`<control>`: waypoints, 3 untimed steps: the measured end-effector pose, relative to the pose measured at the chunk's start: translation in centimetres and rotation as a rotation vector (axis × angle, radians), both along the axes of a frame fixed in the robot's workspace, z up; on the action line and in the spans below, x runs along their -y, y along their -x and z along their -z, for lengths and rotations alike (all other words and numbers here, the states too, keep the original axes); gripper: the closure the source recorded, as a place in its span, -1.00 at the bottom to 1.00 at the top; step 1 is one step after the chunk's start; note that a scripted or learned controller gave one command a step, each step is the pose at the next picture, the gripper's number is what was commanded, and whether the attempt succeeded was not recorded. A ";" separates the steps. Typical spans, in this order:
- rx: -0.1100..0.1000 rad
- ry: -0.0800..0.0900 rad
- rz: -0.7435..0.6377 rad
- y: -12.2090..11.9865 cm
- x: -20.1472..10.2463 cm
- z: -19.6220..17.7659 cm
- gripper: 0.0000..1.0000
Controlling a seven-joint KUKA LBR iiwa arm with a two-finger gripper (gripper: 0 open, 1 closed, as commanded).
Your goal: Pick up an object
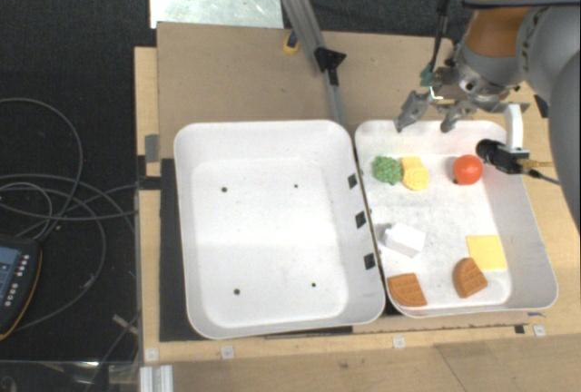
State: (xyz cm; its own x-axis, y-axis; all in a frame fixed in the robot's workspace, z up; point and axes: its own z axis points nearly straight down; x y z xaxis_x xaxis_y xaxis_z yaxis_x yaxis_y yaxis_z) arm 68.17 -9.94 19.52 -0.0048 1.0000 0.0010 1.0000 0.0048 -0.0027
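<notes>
- The gripper (428,115) is hanging over the far edge of the right bin (536,277), fingers spread open and gripping nothing.
- A green piece (387,169) and a yellow piece (415,173) are lying touching each other just nearside of the gripper.
- A red ball (467,170) is sitting near the far right corner.
- A white block (403,240), yellow slab (487,251) and two brown pieces (407,289) (469,277) are lying toward the near edge, well apart from the gripper.

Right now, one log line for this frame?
gripper: open, holding nothing, above right bin far edge | nearest: broccoli, corn, tomato | pick: not yet done
</notes>
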 end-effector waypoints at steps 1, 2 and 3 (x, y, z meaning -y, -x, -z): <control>0.004 0.002 -0.002 -0.1 0.0 -0.3 -1.00; 0.001 0.001 -0.001 -0.1 -1.0 5.2 -1.00; 0.000 0.001 -0.001 -0.1 -1.0 10.4 -1.00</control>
